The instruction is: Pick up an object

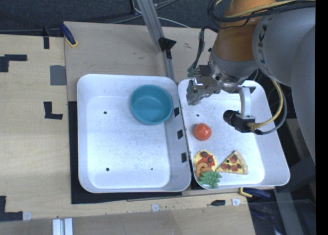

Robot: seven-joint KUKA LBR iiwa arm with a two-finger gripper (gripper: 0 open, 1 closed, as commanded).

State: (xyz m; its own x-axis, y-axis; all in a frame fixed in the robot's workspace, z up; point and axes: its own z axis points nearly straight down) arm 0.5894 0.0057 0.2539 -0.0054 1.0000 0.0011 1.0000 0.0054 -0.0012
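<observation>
The grey arm (277, 39) with its orange band reaches in from the right and bends down over the far end of the right bin (266, 142), where the hand (197, 95) hangs just above the bin's upper left corner, close to the rim that the two bins share. The hand appears as a dark metallic cluster seen from above, and whether it is spread or closed cannot be told from this slant; nothing is seen gripped in it. A black cylindrical fitting (237, 120) juts from the wrist over the middle of the right bin, with a yellow cable looping back from it toward the arm. On the floor of the right bin, near the hand and toward the camera from it, lies a small red tomato-like ball (202, 131), apart from everything else. Farther toward the near rim lie three toy foods close together: a round piece with red and yellow toppings (204, 159), a green leafy piece (210, 178) touching or just beside it, and a pizza slice (233, 164) just to their right. The left bin (102, 142) holds a blue bowl (151, 104), upright, in its far right corner, near the shared rim. Both bins sit on a tan table (31, 126) marked with black tape, and a grey pole (151, 19) slants across the far side.
</observation>
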